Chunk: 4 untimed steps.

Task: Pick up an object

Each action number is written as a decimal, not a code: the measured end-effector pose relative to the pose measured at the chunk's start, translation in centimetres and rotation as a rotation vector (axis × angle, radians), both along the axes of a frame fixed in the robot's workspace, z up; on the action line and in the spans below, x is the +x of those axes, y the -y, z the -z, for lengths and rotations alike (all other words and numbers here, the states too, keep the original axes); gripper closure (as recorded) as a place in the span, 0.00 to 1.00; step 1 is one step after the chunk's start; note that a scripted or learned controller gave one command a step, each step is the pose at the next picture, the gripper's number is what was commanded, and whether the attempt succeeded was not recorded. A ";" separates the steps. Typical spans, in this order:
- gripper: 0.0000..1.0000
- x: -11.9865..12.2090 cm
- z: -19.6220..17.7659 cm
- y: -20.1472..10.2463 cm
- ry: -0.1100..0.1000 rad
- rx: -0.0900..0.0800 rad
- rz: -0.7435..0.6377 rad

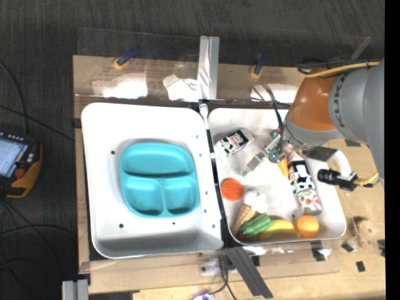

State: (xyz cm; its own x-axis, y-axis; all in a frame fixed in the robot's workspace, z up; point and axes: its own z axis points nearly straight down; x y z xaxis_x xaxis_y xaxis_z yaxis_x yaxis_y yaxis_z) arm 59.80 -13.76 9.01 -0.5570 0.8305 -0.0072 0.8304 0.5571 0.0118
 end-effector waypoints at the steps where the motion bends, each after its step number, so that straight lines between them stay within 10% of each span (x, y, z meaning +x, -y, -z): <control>1: 0.00 -0.9 0.0 2.5 0.000 0.000 -0.005; 2: 0.00 -6.0 -0.1 5.2 0.002 0.005 0.111; 3: 0.00 -1.6 0.0 -2.0 0.002 -0.001 0.190; 4: 0.00 2.8 0.1 4.9 -0.004 -0.006 0.048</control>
